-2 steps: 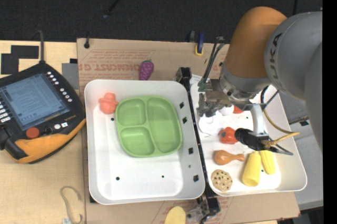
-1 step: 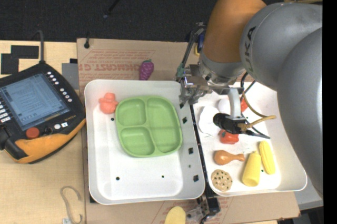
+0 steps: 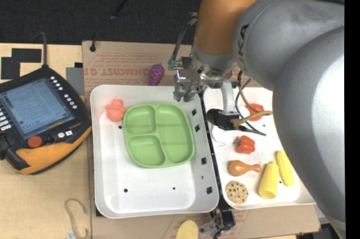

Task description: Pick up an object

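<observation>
Green divided plate [image 3: 158, 135] and pink toy [image 3: 115, 110] share the left bin [image 3: 146, 193].

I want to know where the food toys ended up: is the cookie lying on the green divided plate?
No. The cookie lies in the right bin, near its front-left corner, while the green divided plate sits in the left bin.

Fixed overhead view, angled down onto both white bins [image 3: 107, 187], arm [image 3: 292, 46] entering close from the right
</observation>
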